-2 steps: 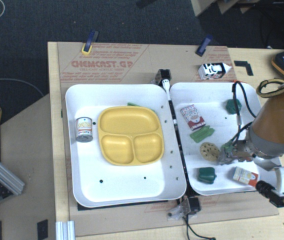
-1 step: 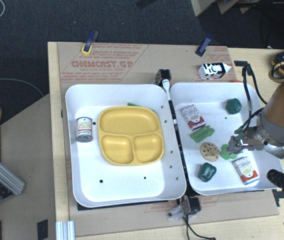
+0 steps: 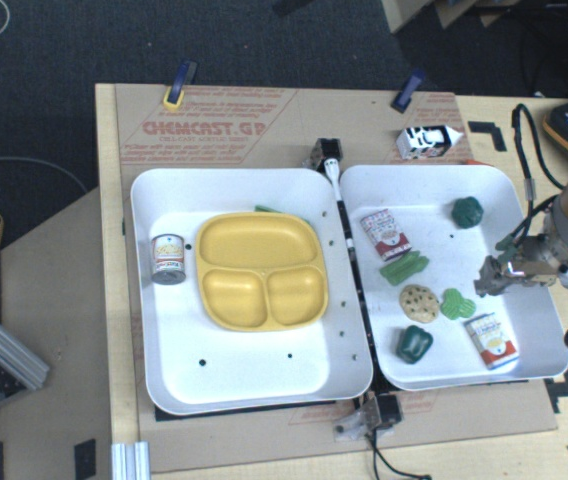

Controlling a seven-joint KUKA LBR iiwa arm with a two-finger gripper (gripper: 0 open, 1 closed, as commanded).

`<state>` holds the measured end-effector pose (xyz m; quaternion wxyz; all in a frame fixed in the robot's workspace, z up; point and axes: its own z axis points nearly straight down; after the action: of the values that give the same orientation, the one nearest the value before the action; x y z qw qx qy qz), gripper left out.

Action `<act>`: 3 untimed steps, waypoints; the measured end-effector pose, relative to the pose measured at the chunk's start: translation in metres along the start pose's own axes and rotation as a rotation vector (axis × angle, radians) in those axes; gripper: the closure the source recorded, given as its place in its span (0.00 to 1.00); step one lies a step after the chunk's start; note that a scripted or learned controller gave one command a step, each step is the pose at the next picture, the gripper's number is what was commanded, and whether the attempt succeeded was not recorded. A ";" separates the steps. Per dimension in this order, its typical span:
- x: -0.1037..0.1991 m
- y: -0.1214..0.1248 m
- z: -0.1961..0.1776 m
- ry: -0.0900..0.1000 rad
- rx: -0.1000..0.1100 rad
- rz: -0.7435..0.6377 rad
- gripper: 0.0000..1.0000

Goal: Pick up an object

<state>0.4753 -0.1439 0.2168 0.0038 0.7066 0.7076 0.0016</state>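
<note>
Hovering low over the right bin (image 3: 504, 183), the gripper (image 3: 492, 276) carries nothing visible; its opening cannot be told.

Risk: 2 targets crowd below it, light-green piece (image 3: 457, 304) and small carton (image 3: 492, 340), so a descent could nudge either aside. The arm reaches in level from the right, wrist bent down.

**One camera looking down**

The camera sits high above the counter (image 3: 264, 118) and looks down at a slant. It is far enough back to see both white bins: the left bin (image 3: 154, 298) and the right bin (image 3: 524, 363), plus dark floor around.
</note>
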 end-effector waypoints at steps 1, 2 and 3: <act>0.000 0.001 -0.009 0.001 0.003 0.000 1.00; 0.054 0.013 -0.005 0.005 0.007 -0.004 1.00; 0.103 0.008 -0.015 0.006 0.007 -0.005 1.00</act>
<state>0.4825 -0.0407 0.2316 -0.0009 0.7048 0.7094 0.0010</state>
